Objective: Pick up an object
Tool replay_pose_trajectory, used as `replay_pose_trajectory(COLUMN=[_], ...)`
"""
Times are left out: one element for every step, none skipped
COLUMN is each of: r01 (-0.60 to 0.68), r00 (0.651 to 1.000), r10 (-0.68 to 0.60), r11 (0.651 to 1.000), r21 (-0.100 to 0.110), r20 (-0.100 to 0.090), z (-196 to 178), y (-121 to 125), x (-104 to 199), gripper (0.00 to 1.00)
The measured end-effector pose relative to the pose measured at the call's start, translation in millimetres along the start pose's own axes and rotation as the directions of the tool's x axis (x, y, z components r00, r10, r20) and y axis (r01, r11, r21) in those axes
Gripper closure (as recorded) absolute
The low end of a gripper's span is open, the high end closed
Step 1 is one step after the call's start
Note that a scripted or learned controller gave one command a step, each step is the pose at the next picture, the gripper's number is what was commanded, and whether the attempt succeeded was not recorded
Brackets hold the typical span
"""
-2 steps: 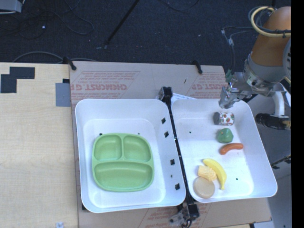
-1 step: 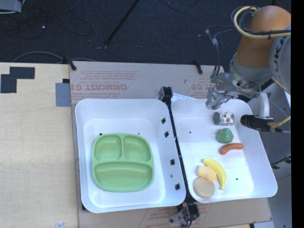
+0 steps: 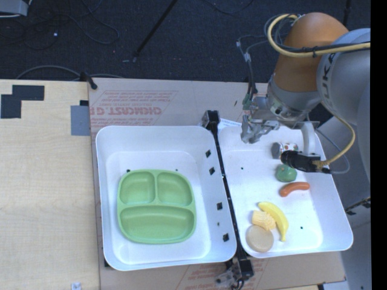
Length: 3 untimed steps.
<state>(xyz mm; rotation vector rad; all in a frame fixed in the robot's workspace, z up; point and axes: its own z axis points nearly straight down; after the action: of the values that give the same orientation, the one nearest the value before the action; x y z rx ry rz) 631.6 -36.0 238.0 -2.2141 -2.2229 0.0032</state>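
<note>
While we are scanning the bench from its left side, we are seeing the left bin sitting well away to the gripper's left. It is holding a green divided plate that is lying flat, below and left of the gripper. Moving rightward, we are finding the gripper hanging over the upper left corner of the right bin, close to the wall between the bins; we cannot tell whether it is open or closed. Well below the gripper, a pale round disc is lying near the bin's front edge, touching a yellow corn piece on its gripper side, and a banana is resting against the corn's right. Further right and nearer the gripper, a green lump is sitting just beside an orange sausage, both lying below and right of the gripper and apart from it.
</note>
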Motion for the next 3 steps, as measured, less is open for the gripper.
replay_pose_trajectory(r01=[-0.001,-0.001,0.000], r00=[1.000,1.000,1.000], r10=[0.001,0.001,0.000], r11=[1.000,1.000,1.000], r21=[0.001,0.000,-0.002], r20=[0.001,0.001,0.001], z=[8,12,21], y=[-11,-16,-7], x=[48,91,142], gripper=[1.00,1.00,1.00])
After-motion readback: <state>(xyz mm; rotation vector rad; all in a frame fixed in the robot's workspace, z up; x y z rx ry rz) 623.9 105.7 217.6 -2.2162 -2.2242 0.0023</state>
